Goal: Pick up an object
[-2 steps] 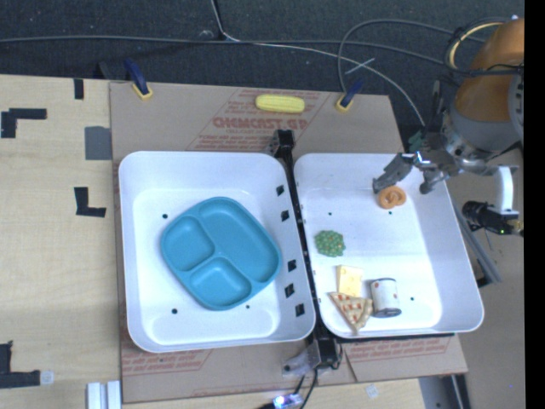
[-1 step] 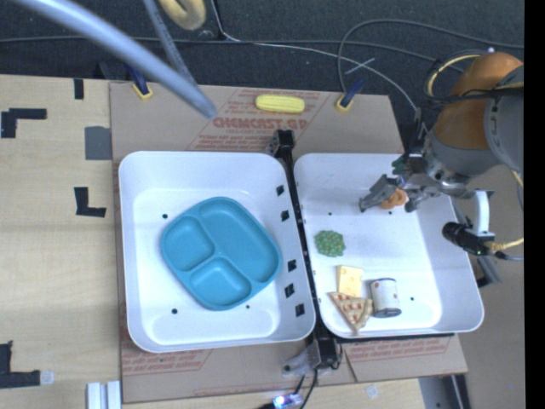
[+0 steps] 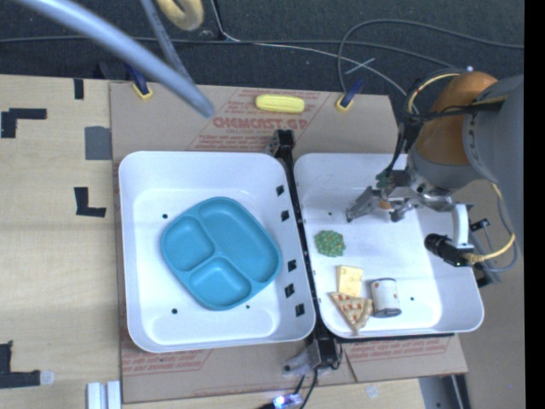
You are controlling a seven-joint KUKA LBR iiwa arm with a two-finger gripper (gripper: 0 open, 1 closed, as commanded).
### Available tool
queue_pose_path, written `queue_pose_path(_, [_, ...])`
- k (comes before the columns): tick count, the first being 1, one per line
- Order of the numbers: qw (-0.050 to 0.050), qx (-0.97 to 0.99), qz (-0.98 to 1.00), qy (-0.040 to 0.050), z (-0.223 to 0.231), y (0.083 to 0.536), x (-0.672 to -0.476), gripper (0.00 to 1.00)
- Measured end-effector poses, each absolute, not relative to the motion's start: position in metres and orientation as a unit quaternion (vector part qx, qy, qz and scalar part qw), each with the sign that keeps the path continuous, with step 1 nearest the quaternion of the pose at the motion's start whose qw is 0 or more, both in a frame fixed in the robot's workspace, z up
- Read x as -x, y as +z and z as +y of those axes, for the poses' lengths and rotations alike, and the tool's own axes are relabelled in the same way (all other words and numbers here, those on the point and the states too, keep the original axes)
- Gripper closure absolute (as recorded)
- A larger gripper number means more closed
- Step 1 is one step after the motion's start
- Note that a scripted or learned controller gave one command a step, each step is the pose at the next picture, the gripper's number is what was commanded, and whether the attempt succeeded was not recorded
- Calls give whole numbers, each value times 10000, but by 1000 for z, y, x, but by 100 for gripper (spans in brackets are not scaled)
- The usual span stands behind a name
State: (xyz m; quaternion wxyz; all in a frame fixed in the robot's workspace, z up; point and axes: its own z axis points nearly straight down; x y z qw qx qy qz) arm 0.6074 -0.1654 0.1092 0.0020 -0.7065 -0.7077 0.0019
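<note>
Camera view, looking down on two white bins. Left bin: a blue tray with three hollows, lying flat. Right bin: a green lump near the middle, a yellow cheese piece just below it, a pizza slice touching the cheese, a small can on its side beside them. Gripper low in the top part of the right bin, jaws a little apart, holding nothing. Above the bins, on the cardboard, a yellow banana.
</note>
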Motion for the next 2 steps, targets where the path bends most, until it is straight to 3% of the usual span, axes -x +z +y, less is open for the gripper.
queue_pose_path(1, [6, 7062, -7080, 11, -165, 122, -608, 100])
queue_pose_path(2, [-12, 7065, -7077, -9, -158, 167, -607, 100])
